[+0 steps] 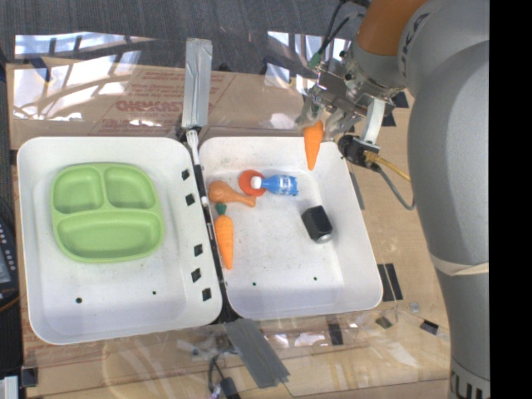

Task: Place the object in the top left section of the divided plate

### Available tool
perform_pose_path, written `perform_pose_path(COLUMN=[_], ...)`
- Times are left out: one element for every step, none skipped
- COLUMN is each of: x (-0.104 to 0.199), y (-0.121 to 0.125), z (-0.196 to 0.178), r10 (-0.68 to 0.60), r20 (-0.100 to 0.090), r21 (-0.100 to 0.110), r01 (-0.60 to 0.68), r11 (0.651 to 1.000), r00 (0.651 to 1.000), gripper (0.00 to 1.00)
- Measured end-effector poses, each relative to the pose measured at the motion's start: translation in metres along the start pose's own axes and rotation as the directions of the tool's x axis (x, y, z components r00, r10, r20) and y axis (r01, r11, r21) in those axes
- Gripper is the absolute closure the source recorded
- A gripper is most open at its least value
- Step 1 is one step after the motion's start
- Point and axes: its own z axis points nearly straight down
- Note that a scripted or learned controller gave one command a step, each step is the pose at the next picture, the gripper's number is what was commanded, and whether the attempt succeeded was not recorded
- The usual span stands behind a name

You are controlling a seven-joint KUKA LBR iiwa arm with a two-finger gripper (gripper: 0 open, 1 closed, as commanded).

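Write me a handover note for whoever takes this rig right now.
Pincer: shut on a carrot, raised over the right bin's far edge.
Divided plate: green, in the left bin, nothing in its top left section.
In the right bin: a second carrot, a chicken leg, a blue bottle, a black block.
Done: pickup. Left: carry across, drop in the top left section.

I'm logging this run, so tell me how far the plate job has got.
Done: the gripper has a toy carrot hanging from it, lifted above the right bin. In hand: carrying it across. Left: the green divided plate in the left bin has nothing in its top left section, so the transfer and release remain.
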Motion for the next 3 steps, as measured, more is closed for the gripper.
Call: perform_pose_path(x=[-0.047,-0.059,-0.022], y=[-0.011,0.020,0.010], z=[0.085,-0.054,0.027], r10=[-0.042,0.046,-0.285], r20=[0.001,-0.001,-0.002], r21=[0.008,-0.003,0.006], r01=[0.042,-0.046,0.285], r11=[0.999,0.999,0.958], r00=[0.999,0.999,0.958], gripper=[1.00,1.00,1.00])
